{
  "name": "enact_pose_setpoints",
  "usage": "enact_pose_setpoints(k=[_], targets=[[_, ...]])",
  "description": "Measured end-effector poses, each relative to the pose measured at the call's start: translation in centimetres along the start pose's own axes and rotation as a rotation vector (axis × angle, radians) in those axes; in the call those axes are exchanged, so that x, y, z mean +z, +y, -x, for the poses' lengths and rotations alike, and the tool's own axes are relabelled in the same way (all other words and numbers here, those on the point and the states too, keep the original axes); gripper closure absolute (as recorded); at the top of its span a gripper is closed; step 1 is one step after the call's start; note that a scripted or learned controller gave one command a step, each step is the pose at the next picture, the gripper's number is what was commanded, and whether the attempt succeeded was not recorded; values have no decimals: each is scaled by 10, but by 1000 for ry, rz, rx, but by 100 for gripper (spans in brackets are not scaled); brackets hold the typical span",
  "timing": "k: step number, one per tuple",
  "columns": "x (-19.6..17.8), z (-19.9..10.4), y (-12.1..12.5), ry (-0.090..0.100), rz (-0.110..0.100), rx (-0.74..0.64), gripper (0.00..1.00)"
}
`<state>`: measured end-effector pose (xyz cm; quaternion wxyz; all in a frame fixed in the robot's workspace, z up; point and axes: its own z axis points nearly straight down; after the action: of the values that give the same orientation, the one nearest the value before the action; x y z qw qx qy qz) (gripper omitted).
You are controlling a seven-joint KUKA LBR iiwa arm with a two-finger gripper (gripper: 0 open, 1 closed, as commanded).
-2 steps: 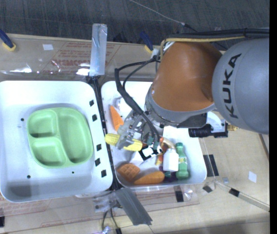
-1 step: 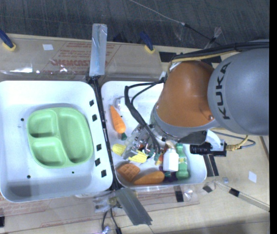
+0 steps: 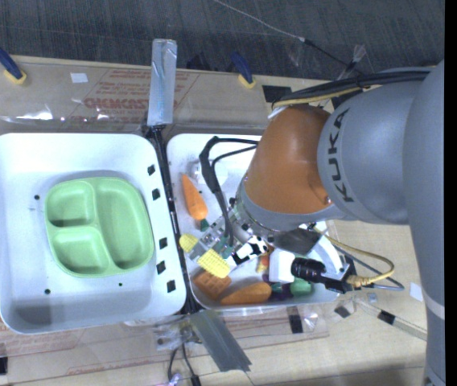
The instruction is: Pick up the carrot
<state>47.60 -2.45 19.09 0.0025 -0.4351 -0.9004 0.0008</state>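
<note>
The pincer [image 3: 230,244] hangs low inside the right bin [image 3: 182,153], its tip lost among black-and-white parts and clutter, so whether it is spread or pressed together cannot be told. Above it, the grey arm [image 3: 381,151] sweeps in from the right, its broad orange band [image 3: 289,167] bulging over the middle of the bin and the wrist bent steeply down toward the toys. The carrot [image 3: 194,198] lies free on the bin floor just up and left of the pincer, slanted, close to the wall that divides the two bins, nothing gripping it. Just beside the pincer's lower left sits a yellow ridged piece [image 3: 213,264], with a small yellow bit [image 3: 188,242] near it. Along the bin's lower wall rests a brown, bread-like loaf [image 3: 245,293], and a green item [image 3: 302,289] peeps out to its right. A black cable [image 3: 212,155] loops across the upper part of the bin. In the left bin [image 3: 19,163] a pale green divided plate [image 3: 98,226] sits near the centre. Both bins stand side by side on the bench [image 3: 373,328].
</note>
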Motion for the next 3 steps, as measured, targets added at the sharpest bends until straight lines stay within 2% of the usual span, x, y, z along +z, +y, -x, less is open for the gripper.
enact_pose_setpoints(k=[1, 2, 3], targets=[[0, 9, -6, -1, 0, -570, 100], [-45, -13, 12, -7, 5, -326, 100], [0, 14, -5, -2, 0, -679, 100]])
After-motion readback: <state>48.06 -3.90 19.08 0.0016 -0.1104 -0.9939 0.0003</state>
